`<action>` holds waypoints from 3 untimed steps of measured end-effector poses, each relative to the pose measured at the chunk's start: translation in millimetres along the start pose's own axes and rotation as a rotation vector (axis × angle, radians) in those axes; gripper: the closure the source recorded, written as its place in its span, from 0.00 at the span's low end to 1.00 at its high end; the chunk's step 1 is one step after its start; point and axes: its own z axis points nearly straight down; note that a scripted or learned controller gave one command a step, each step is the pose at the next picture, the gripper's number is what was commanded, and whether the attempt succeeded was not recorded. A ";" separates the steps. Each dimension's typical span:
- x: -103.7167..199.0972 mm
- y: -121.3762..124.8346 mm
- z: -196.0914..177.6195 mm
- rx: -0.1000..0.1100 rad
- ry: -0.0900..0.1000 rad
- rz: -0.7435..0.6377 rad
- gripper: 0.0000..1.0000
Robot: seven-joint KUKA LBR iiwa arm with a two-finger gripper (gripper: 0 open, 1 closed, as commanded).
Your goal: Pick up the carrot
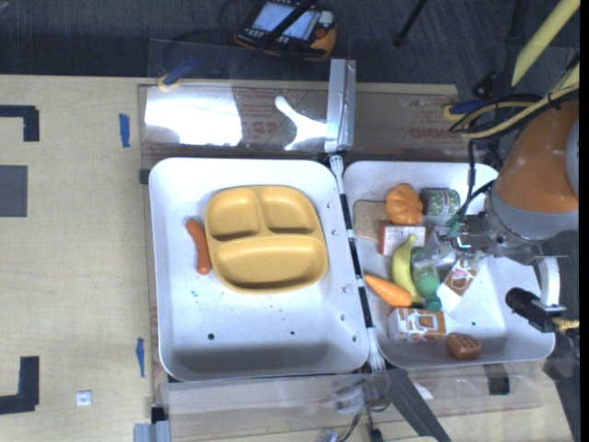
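One carrot point(387, 290) in right bin point(525, 339); carton point(419, 322) labels unreadable; jaws point(442, 247) state unclear.

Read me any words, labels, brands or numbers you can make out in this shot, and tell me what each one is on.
None reads clearly.
Can: label printed, too blurred to read.
Small carton: red and white print, too small.
Juice box: print, unreadable.
Packet: markings, unreadable.
Cardboard behind the right bin: faint red lettering, too blurred.
Handheld device at the top: lit screen, nothing legible.
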 end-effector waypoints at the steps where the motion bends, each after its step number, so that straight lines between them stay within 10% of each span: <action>1: 1.7 100.6 34.4 0.004 -0.003 -0.282 0.00; 2: -25.8 129.9 37.2 0.048 0.031 -0.340 0.00; 3: -23.7 132.3 35.3 0.016 -0.009 -0.543 0.00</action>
